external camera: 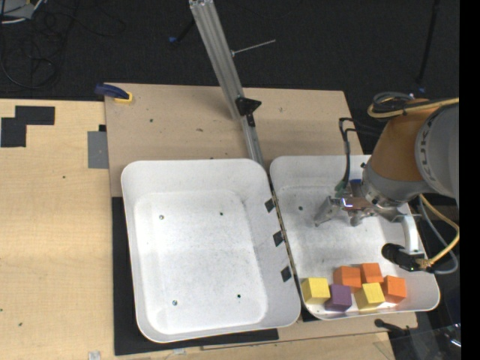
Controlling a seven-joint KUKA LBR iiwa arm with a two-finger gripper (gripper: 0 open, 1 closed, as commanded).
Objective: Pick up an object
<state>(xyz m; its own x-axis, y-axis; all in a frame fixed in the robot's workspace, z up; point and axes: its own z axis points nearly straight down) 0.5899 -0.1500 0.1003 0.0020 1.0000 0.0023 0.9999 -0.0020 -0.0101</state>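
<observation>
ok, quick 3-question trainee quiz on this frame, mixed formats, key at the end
1. True or false: the blocks lie in the left bin.
2. Multiple choice: where in the right bin is the cluster of blocks? A) far edge B) centre C) near edge
3. Fill in: one block, the ______ block, differs in colour from the yellow and orange ones.

Key
1. False. All of them are in the right bin.
2. C. The yellow blocks and orange blocks lie along the near edge, apart from the gripper, which hangs over the bin's middle.
3. purple
</observation>
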